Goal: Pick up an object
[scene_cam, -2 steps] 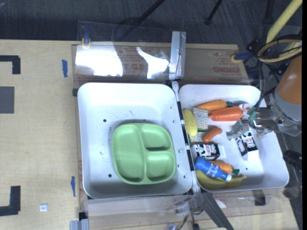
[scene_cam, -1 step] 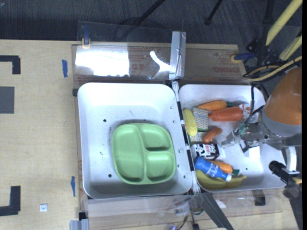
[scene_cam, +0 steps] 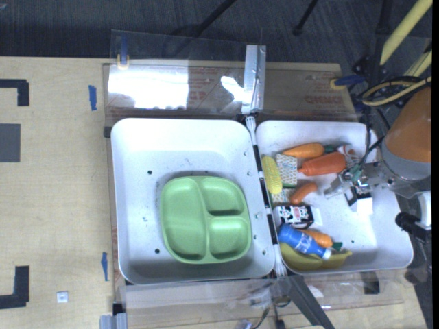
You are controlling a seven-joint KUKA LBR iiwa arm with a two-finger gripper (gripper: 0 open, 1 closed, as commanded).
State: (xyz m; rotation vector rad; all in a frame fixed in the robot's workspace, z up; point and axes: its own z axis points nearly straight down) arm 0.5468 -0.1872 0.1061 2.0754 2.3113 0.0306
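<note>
Carrots (scene_cam: 312,157): two orange ones near far wall of right bin (scene_cam: 391,249), third small one (scene_cam: 302,192) just below, beside corn cob (scene_cam: 272,175).
Hand (scene_cam: 350,182): low in right bin, just right of carrots; opening cannot be told, nothing visibly gripped.
Risk: likely to close on air or nudge carrots aside, since toys lie crowded and touching.
Other clutter: blue bottle (scene_cam: 300,241) on banana (scene_cam: 312,259) at near edge.
Hard to make out: fingertips blurred against white floor; arm (scene_cam: 411,142) cut off at right.
Left bin: green tray (scene_cam: 204,218).
</note>
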